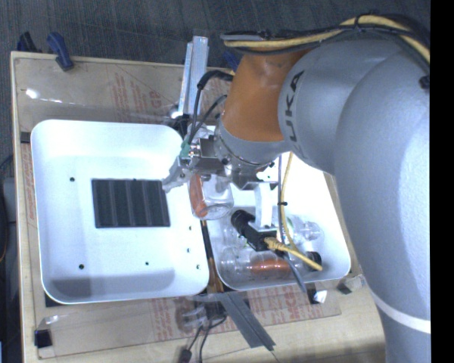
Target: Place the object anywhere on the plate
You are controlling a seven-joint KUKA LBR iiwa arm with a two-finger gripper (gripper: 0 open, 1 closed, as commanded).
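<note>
Arm [348,127]: grey with an orange band, nearest the lens; reaches in from the view's right and hides much of that side.
Left bin [68,150]: white and shallow, on the view's left.
Right bin [321,195]: clear plastic clutter along its near end.
Plate [131,203]: dark, ribbed, flat in the middle of the left bin; long axis left-right in view.
Gripper [206,184]: hangs over the seam between the bins, with the plate near on its left in view; how far open, I cannot tell.
Orange object [198,200]: slim, long axis along the seam, right at the gripper's tip; gripped or merely beside, unclear. If gripped, a short leftward carry should do.
</note>
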